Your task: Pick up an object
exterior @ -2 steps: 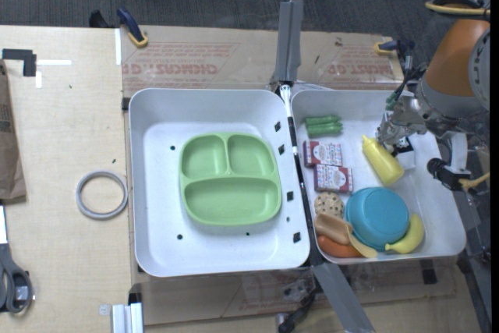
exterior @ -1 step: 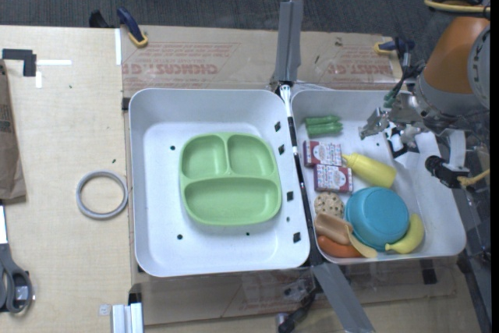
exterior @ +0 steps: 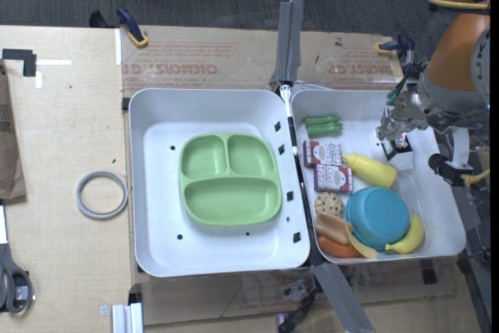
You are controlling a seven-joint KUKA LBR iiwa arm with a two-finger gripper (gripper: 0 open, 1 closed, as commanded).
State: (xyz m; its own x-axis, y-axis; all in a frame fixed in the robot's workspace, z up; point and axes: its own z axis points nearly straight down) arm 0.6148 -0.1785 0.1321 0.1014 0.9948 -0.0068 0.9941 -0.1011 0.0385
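While the gripper (exterior: pixel 396 138) hangs over the right bin (exterior: pixel 437 203), its finger state cannot be determined. Candidate objects lie beside it: yellow bottle (exterior: pixel 371 168), blue bowl (exterior: pixel 377 217), banana (exterior: pixel 408 239).

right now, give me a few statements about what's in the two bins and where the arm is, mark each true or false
1. The green divided plate lies in the left bin. True.
2. The blue bowl sits on the green divided plate. False: it is in the right bin, beside the banana.
3. The yellow bottle lies on its side in the right bin. True.
4. The gripper hangs over the left bin. False: it is at the right bin's far right part.
5. The grey ring is inside a bin. False: it lies on the bench, left of both bins.
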